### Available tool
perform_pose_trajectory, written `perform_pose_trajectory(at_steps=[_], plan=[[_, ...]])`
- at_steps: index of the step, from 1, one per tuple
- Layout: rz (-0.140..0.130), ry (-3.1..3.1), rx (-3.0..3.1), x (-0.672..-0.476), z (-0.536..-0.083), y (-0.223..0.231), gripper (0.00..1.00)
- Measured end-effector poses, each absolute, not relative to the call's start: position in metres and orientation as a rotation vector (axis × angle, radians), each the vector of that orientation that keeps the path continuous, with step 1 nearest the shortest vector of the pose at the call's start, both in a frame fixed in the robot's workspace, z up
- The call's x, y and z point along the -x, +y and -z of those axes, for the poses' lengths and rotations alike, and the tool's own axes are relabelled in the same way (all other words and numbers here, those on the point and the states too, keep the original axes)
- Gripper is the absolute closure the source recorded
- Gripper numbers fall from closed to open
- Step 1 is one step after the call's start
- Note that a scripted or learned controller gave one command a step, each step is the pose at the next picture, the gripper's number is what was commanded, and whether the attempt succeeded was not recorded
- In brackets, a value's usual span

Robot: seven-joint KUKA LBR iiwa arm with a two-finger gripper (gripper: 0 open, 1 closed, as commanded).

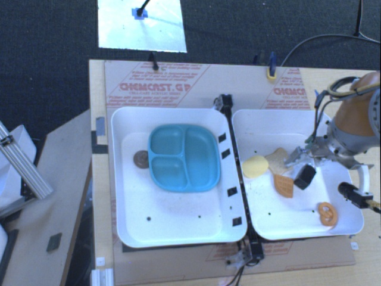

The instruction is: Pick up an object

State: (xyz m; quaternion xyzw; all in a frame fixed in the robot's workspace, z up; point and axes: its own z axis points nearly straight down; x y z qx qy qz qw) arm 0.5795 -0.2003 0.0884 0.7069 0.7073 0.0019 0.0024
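In the right bin, a yellow lemon-shaped piece lies near the left wall. A pale tan slice lies just right of it, and an orange waffle-like cracker sits below that. A small orange pretzel rests near the bin's front right corner. My gripper reaches in from the right. It is low over the bin, just right of the tan slice and the cracker. I see nothing held in it.
The left bin holds a blue divided plate and a small brown round disc at the plate's left edge. A black divider strip runs between the bins. The arm's orange band hangs over the right bin's far right side.
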Motion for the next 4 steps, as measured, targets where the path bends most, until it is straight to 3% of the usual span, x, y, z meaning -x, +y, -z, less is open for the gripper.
perform_pose_trajectory(at_steps=[1, 2, 4], plan=[[-0.018, 2.217, -2.21, -0.583, -0.102, -0.199, 1.0], [-0.005, 2.222, -2.212, -0.579, -0.165, -0.197, 1.0], [-0.006, 2.223, -2.209, -0.585, -0.283, -0.204, 1.0]])
